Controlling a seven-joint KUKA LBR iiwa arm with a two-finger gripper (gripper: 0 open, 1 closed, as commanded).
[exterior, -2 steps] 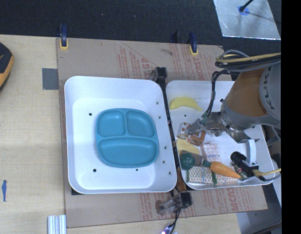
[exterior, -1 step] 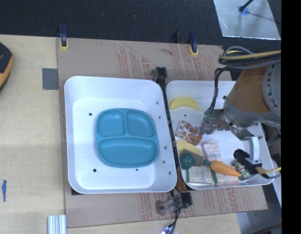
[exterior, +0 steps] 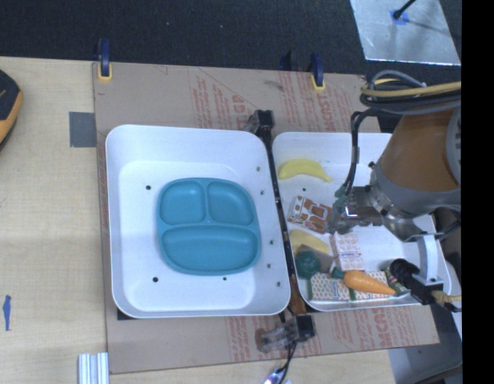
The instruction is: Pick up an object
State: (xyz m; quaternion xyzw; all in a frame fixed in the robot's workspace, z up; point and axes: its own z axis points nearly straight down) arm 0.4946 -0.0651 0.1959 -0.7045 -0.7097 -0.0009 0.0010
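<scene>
Since your gripper [exterior: 343, 214] hangs just right of the small brown-patterned card packet [exterior: 307, 211], lying slantwise, nudge left; finger spread's anyone's guess.

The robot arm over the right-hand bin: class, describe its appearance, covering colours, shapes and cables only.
The bulky rounded robot arm has a broad orange band above a grey wrist section. Black and yellowish cables loop across its top, and a thin dark cable runs down its side towards the small metallic two-finger gripper. No markings can be read on it.
</scene>
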